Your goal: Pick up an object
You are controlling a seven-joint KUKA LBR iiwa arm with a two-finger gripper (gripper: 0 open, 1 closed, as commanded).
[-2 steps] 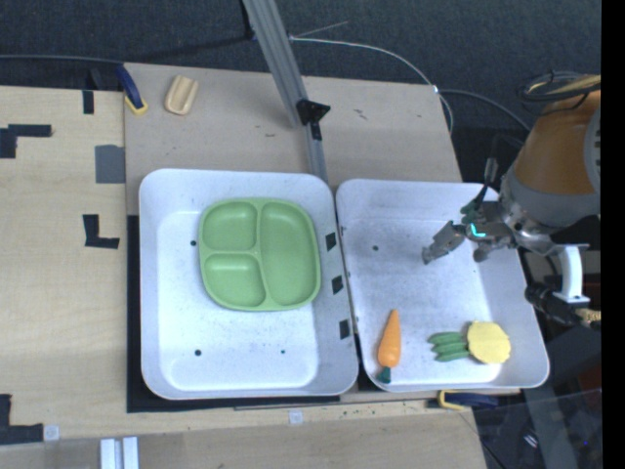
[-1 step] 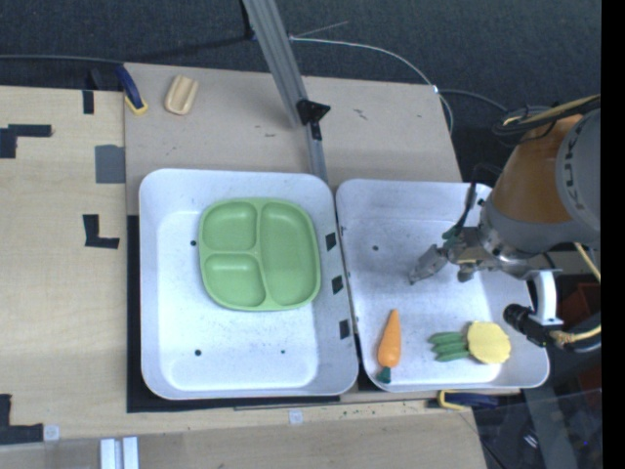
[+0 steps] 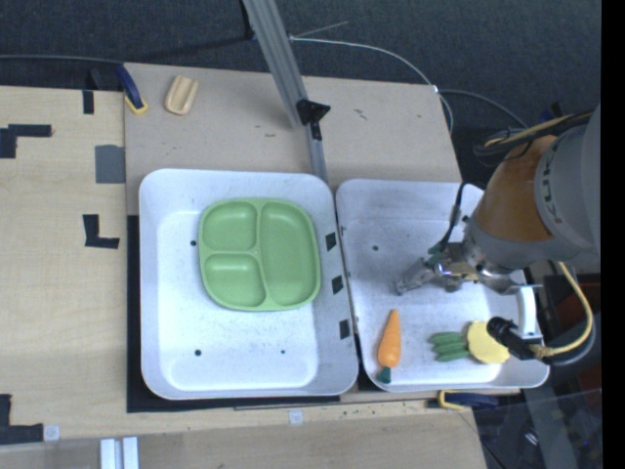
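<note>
Right bin (image 3: 391,208) – one carrot (image 3: 390,337), one green-yellow toy (image 3: 469,344) at near edge; gripper (image 3: 408,283) fingers slightly parted, holding nothing; left bin (image 3: 156,291) – one green plate (image 3: 260,253).

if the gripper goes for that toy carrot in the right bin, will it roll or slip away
The carrot is rounded and tapered, so a nudge would probably roll it in a curve. It looks smooth and stiff, so the fingers may squeeze it out. It lies near the bin's wall, which could stop it.

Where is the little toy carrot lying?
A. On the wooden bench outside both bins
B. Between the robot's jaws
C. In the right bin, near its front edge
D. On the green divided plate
C: the carrot lies in the right bin near its front edge, apart from the green plate.
</note>
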